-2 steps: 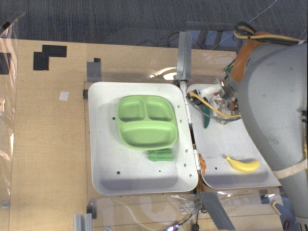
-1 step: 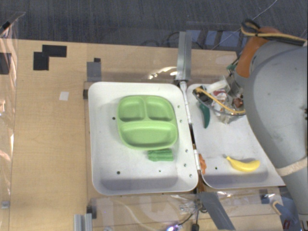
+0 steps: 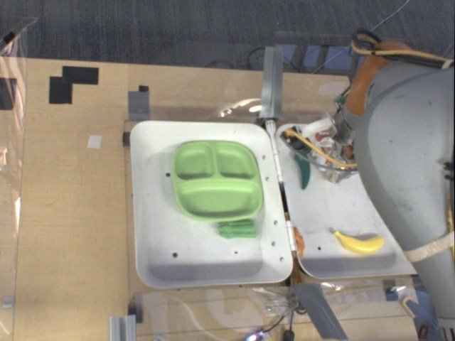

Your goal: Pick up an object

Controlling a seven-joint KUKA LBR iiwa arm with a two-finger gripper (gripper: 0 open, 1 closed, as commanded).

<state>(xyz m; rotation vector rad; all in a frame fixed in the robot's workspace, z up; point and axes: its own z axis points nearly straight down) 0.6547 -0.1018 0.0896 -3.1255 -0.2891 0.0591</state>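
So the gripper (image 3: pixel 318 150) sits low over the far end of the right bin (image 3: pixel 320 212), just beside a dark green thing (image 3: pixel 303 169) lying near the divider; can't tell if it's open or closed from this angle. A yellow banana (image 3: pixel 360 243) lies at the near end of that bin. The left bin (image 3: pixel 149 212) has a green divided plate (image 3: pixel 217 179), with a small green block (image 3: pixel 237 228) touching its near edge.

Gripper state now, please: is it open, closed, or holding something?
Gripper: cannot be told; it sits low at the back of the right bin, holding nothing visible.
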